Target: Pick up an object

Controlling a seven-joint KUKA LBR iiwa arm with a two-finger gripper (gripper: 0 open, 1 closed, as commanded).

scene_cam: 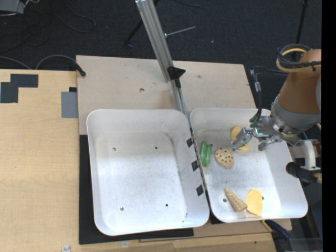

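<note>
My gripper [253,141] hangs over the upper middle of the right bin [294,206] with its fingers spread open and nothing between them. A yellow rounded piece [237,134] lies just left of the left fingertip [242,139], partly hidden by it. A tan cookie with dark chips [224,158] rests lower left of the gripper. A green piece [205,154] lies by the bin's left wall. Near the front lie a waffle cone [235,199] and a yellow chip [254,201], side by side.
The left bin [105,140] sits beside the right one, sharing a divider with black clips [195,165]. A slanted aluminium bar [157,41] rises behind the bins. The arm's orange band [302,83] is at the right. Wooden bench surface lies to the left.
</note>
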